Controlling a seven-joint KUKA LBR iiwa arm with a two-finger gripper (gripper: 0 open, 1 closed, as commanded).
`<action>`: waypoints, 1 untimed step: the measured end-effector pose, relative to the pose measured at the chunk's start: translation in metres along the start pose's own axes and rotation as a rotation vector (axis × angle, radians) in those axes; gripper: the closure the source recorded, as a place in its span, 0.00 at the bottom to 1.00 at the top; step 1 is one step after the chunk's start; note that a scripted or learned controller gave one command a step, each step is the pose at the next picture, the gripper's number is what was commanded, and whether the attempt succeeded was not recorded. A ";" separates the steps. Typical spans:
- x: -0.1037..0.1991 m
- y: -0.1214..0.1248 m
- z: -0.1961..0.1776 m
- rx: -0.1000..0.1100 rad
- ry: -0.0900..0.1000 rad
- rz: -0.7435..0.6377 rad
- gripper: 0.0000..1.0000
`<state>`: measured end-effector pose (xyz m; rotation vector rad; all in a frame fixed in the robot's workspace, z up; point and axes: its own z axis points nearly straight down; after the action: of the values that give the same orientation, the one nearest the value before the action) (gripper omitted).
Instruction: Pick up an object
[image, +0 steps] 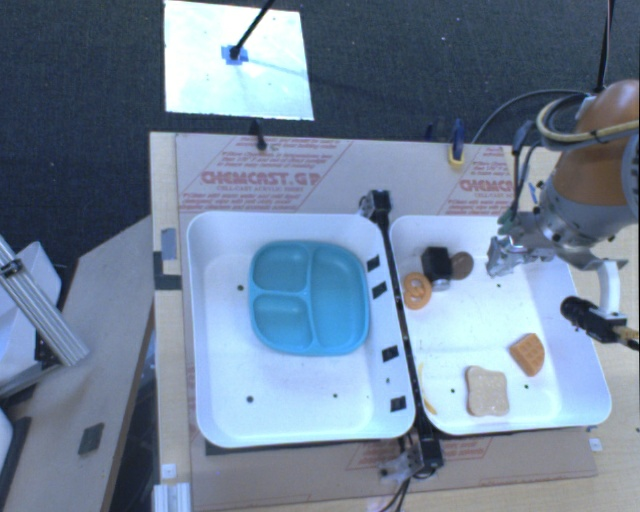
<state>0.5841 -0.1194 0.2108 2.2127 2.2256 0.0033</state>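
While the claw (503, 262), state unclear, hovers in the right bin (590, 395), a black block (436, 266) lies just leftward.

Even, bright overhead light with soft shadows. Glare washes out the far white sheet (238, 60). Focus is slightly soft throughout.

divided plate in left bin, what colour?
Light blue; the divided plate shows plainly in the camera view.

A blue divided plate (306, 297) (three compartments) lies in the middle of the left white bin (215, 395), well apart from its walls.
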 end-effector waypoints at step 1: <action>-0.004 0.006 -0.062 -0.002 -0.001 -0.001 1.00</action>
<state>0.5902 -0.1230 0.2726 2.2106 2.2249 0.0046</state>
